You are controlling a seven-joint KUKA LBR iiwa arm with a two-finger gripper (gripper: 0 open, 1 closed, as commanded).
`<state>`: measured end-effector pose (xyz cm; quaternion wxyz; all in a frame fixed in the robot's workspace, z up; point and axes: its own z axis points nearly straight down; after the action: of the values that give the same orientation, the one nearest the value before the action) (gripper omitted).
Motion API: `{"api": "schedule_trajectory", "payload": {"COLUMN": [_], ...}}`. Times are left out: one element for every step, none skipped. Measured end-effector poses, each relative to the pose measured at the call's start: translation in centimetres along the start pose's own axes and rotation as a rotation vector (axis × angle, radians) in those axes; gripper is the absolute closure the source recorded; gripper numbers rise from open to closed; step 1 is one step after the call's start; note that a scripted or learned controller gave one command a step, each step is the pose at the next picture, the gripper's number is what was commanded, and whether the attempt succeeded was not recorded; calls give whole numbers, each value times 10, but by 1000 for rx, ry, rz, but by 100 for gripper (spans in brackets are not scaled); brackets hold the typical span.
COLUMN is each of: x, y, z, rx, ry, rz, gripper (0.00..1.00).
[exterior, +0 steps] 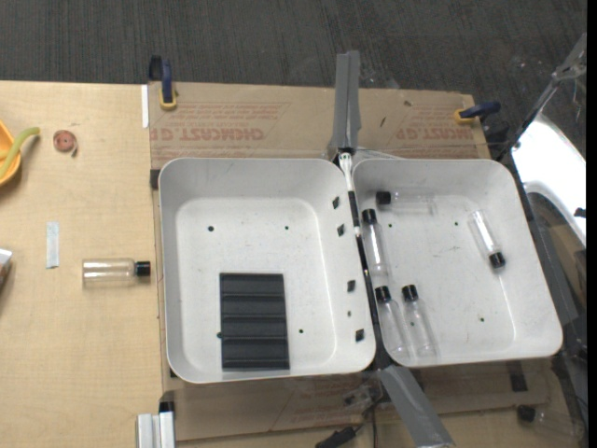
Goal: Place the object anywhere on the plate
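A black ridged plate lies flat in the front part of the left bin. Several clear vials with black caps lie in the right bin. One vial rests slanted at the right. Another vial lies near the back wall. A third vial runs along the left wall. Two more vials lie side by side at the front left.
On the wooden bench left of the bins lies another clear vial, with a yellow object and a small red disc farther back. Blue clamps hold the cardboard behind the bins. A white curved body stands at the right edge.
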<state>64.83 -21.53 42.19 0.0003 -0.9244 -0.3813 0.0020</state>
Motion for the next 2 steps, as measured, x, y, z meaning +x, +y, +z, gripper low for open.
{"api": "schedule_trajectory", "payload": {"x": [23,-45], "y": [-29,-34], "z": [-18,-18], "rx": [1,2], "ry": [-1,-1], "rz": [536,435], "gripper": [0,0]}}
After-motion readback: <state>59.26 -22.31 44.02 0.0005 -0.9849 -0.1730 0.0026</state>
